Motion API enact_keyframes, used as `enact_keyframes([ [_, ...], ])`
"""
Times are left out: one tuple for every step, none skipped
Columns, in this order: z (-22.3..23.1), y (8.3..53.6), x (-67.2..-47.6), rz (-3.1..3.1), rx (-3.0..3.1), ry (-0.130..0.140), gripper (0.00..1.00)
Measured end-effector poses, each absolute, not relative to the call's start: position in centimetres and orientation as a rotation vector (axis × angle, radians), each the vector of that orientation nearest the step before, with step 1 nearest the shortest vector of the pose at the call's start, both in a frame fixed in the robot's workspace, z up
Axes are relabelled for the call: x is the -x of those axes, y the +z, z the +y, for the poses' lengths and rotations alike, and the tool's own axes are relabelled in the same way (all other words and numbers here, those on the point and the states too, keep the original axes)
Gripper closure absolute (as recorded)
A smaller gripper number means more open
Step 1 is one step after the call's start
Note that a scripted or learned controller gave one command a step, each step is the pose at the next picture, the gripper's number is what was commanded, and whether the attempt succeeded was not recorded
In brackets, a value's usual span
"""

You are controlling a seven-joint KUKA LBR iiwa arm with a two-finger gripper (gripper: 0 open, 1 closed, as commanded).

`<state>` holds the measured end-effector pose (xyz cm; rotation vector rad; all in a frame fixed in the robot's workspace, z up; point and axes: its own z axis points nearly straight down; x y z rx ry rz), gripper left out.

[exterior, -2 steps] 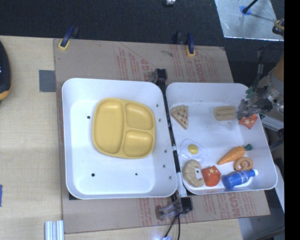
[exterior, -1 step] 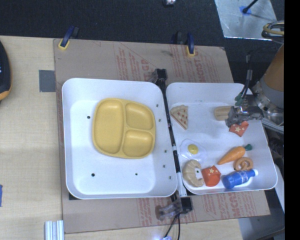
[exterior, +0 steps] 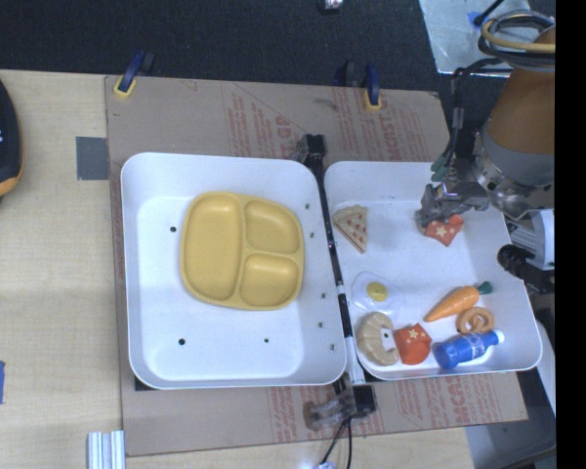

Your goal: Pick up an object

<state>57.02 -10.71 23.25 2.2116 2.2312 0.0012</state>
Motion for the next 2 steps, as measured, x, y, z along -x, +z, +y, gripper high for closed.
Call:
enact_keyframes([
  [-11.0, 23.1, -56.9, 2.227, -2.219, -0.003, 0.00],
  [-12.1, 8.8, -55.0, 2.231, -2.226, -0.014, 0.00],
])
